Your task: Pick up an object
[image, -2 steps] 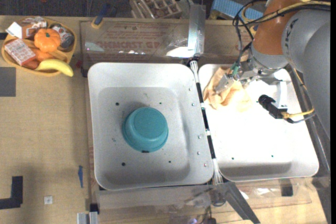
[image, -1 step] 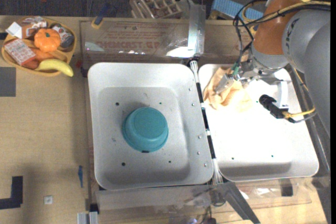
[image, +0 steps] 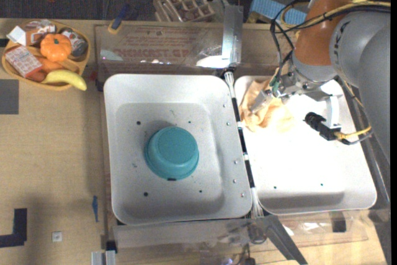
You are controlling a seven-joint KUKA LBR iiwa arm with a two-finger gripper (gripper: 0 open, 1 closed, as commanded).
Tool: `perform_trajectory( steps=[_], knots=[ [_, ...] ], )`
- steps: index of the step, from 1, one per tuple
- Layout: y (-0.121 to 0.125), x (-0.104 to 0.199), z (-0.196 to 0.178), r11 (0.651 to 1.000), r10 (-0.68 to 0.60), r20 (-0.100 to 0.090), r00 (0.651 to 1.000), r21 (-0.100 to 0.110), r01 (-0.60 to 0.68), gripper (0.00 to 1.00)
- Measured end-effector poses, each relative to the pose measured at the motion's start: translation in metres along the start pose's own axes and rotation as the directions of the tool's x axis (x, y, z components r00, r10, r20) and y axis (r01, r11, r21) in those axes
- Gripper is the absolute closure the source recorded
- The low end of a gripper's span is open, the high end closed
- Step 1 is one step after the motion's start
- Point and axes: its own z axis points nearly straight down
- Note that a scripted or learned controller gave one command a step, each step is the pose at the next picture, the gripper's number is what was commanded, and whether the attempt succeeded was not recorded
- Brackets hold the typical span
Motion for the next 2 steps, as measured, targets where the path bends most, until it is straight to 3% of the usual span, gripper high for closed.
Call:
perform_trajectory(
  steps=[1, 2],
  knots=[
    [0.002, 0.001, -0.011, 1.0, -0.001, -0.002, 1.0, -0.004, 0.001, 1.0],
    [0.01, 0.032, -0.145, 0.993, -0.116, -0.004, 0.993, -0.001, 0.116, 1.0]
  ],
)
